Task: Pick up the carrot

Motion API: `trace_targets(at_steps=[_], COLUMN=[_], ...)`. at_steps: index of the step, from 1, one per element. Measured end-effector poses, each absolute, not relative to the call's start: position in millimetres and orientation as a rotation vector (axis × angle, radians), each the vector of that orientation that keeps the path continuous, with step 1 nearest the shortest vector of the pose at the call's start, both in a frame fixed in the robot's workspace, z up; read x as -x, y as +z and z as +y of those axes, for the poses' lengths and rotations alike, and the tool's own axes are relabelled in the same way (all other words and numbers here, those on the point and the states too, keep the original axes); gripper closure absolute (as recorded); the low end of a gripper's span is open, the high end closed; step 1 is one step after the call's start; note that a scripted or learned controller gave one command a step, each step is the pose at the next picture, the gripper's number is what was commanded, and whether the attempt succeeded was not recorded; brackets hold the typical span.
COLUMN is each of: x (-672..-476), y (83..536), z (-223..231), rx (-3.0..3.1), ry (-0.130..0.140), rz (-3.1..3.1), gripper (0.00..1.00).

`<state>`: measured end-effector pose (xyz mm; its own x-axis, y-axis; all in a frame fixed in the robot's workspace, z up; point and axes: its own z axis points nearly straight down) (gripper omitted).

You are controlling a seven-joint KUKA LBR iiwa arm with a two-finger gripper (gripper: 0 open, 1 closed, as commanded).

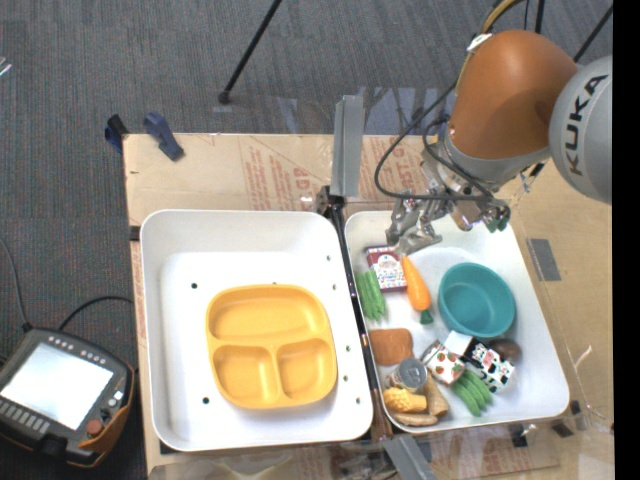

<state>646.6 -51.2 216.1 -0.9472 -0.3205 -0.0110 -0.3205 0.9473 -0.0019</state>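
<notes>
The carrot (416,286) is orange with a green stem end and lies in the right bin (535,368), between a small red box (386,268) and a teal bowl (477,300). My gripper (413,232) hangs over the far left part of that bin, just above and beyond the carrot's tip. Its fingers point down with a gap between them and nothing in it. The orange wrist band (510,93) sits above it.
The right bin also holds a green pea pod (371,294), a brown cookie (391,346), a tin can (410,374), corn (404,400), small cartons (470,360) and another pea pod (472,392). A yellow divided plate (271,346) lies in the left bin (180,238).
</notes>
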Motion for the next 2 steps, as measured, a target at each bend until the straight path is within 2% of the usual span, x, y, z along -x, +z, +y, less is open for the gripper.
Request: trace_targets(at_steps=[1, 2], x=[-616.9, -551.4], y=[137, 86], z=[-109, -105], rx=[0.985, 0.883], ry=[0.005, 0.007], rz=[2.985, 3.018], gripper=[1.0, 1.0])
